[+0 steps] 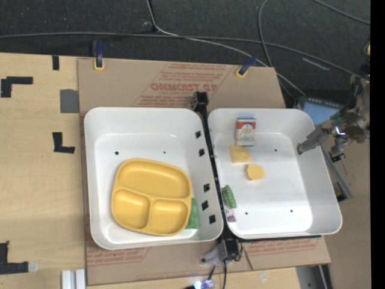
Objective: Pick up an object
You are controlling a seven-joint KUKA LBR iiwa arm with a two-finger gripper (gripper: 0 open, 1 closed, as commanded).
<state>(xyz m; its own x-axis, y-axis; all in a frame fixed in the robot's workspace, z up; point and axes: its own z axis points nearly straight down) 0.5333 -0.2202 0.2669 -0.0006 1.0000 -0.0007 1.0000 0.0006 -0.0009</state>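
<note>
Camera view: gripper at right bin's rim, finger state impossible to tell. Small carton upright at back, probably light, stiff; grip across its flat sides.

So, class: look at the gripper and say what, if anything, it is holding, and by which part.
Nothing is held. The gripper is at the right bin's right rim, apart from the small carton and the two yellow pieces.

A green packet lies mostly hidden beneath the yellow tray, perhaps a pouch.
</note>
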